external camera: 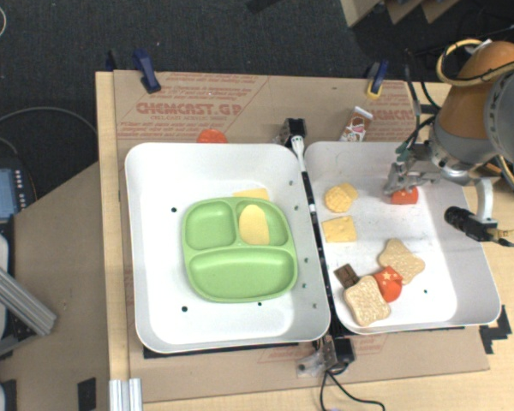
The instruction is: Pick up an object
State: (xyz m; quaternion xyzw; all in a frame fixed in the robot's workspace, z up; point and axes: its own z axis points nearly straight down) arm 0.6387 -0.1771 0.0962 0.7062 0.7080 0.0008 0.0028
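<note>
The claw (403, 183) hangs at the two o'clock part of the right bin (471, 306), lowered right over a small red object (405, 197) that lies on the bin floor near the back wall. The metal fingers sit just above the red piece and seem to touch its top edge, but whether they are apart or together cannot be told from this slant, nor whether the red piece is actually between them. The grey arm with its orange band (488, 62) comes in from three o'clock, cables looping around it.

Elsewhere in the right bin, a round yellow cracker (341, 198) lies at about ten o'clock, with a square yellow cracker (339, 229) just beside it toward six o'clock. Toward the front, a tan bread-shaped piece (401, 259) rests near the middle, touching a red piece with a light star shape on it (389, 284). Another tan bread slice (366, 302) lies at seven o'clock against that red piece, and a small brown block (347, 275) touches its upper corner.

The left bin (154, 229) holds a green divided plate (238, 250) near its centre. A yellow oval piece (254, 224) sits in the plate's upper right compartment, and a flat yellow piece (251, 194) peeks out behind the plate's rim at twelve o'clock.

On the counter (188, 101) behind the bins, a small carton (356, 126) lies near the right bin's back edge, and an orange disc (211, 135) rests just behind the left bin.
</note>
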